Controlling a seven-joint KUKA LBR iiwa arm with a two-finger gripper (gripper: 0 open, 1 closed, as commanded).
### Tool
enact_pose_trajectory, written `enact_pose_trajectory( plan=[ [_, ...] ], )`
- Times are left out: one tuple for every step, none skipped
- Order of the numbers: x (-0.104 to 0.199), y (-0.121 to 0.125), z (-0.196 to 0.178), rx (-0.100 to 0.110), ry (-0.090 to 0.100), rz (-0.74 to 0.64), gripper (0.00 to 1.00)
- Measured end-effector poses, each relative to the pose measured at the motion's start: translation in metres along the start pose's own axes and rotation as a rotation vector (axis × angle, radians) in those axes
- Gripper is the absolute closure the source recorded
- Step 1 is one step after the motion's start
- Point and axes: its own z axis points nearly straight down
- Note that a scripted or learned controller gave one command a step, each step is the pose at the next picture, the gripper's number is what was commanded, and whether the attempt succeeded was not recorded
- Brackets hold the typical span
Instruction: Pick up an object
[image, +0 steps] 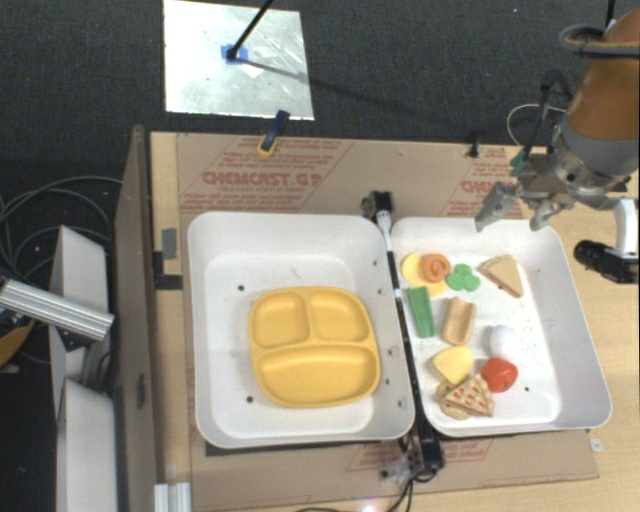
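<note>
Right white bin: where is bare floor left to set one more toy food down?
In the right white bin, bare floor runs along the right wall, beside the tan bread wedge and red tomato. The left half is crowded, from the green stick down to the waffle piece.
</note>
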Motion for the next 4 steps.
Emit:
enact_pose_trajectory(
  plan=[
    [0.018, -0.037, 0.097, 0.011, 0.003, 0.002, 0.0],
    [-0.014, -0.087, 0.194, 0.006, 0.002, 0.006, 0.0],
    [-0.015, -0.118, 0.19, 0.004, 0.002, 0.003, 0.0],
    [-0.018, -0.042, 0.188, -0.007, -0.001, -0.004, 0.0]
  ],
)
